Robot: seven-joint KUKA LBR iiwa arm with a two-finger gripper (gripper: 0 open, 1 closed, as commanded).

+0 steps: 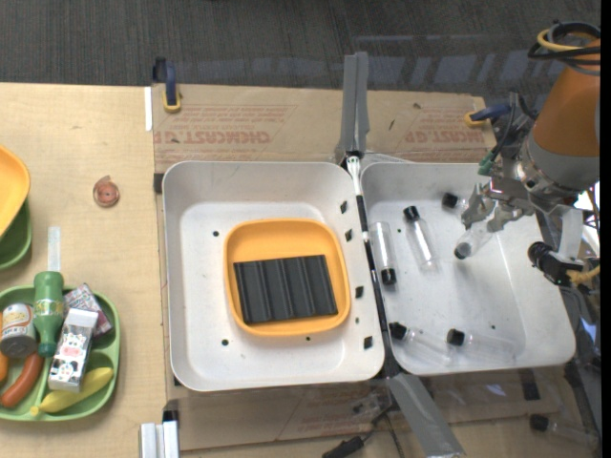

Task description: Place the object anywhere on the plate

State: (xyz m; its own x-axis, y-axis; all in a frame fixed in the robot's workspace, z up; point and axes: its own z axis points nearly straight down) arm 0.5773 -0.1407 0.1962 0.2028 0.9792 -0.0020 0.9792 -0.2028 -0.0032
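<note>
Clear plastic tube with a black cap (417,234) is lying in the right white bin (535,346), left of the pincer (482,219). Can't tell the pincer's grip. Orange plate (286,238) sits in the left bin (191,284).

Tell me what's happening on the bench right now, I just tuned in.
The grey arm's claw hangs over the upper right part of the right white bin, where several clear plastic tubes with black caps lie scattered. I can't tell whether it grips one. The orange square plate sits in the left white bin with a black ribbed slab on it. No tube is on the plate yet.
</note>
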